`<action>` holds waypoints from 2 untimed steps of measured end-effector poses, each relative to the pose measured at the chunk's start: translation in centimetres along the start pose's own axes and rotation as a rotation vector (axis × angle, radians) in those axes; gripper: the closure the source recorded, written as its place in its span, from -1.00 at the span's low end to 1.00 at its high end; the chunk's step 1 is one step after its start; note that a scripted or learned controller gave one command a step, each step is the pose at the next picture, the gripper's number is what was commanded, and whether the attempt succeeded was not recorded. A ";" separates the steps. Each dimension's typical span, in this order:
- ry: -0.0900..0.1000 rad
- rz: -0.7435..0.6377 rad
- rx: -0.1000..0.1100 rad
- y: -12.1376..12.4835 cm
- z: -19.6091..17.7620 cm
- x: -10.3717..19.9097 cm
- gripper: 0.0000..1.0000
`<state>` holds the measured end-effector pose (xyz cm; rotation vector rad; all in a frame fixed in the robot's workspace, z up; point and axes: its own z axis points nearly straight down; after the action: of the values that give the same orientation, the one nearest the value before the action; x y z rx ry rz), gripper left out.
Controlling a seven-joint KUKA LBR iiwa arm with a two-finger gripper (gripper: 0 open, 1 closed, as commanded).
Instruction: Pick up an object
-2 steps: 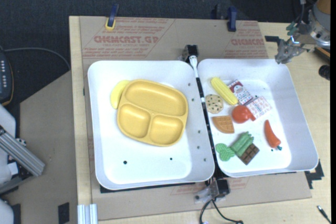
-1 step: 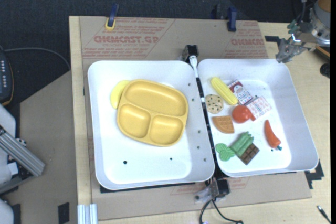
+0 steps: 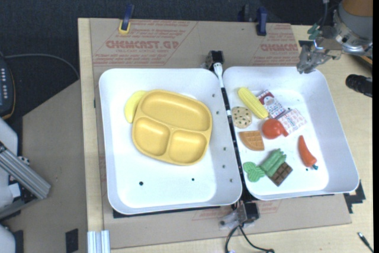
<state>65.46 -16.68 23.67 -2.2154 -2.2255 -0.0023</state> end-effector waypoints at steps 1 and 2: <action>0.001 0.000 0.003 -1.4 1.3 4.6 1.00; 0.000 0.000 0.003 -3.7 1.5 9.2 1.00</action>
<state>61.72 -7.47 22.15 -2.2135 -2.2238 0.0009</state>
